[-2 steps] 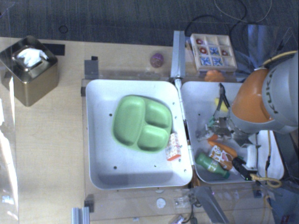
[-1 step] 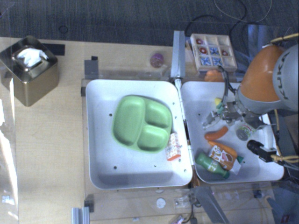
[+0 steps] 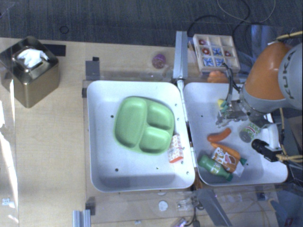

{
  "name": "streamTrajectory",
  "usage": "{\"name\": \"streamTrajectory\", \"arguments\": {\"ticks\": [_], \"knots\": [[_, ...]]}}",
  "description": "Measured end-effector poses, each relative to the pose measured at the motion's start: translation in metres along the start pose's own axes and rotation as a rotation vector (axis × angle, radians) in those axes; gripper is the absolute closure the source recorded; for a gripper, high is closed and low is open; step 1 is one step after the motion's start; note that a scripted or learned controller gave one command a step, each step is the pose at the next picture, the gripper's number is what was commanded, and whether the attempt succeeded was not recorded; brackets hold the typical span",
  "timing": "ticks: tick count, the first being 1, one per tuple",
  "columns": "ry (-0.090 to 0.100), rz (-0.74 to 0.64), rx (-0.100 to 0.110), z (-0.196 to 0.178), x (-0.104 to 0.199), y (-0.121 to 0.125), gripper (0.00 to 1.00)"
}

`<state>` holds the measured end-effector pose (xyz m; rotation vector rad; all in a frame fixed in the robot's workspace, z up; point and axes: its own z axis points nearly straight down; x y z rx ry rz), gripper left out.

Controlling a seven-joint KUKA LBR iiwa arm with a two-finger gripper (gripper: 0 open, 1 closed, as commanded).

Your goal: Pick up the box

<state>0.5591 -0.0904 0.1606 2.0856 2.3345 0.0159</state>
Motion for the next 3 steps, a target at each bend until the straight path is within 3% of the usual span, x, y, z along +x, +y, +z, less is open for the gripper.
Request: {"name": "streamTrajectory", "arguments": {"ticks": [1,2,3], "knots": [[-0.002,0.455,0.008,-0.034,0.008,0.000,1.00],[-0.001,0.190,0.010,-0.022,-0.084,-0.019,1.00],[-0.001,0.190,0.010,-0.022,-0.084,-0.019,0.00]]}}
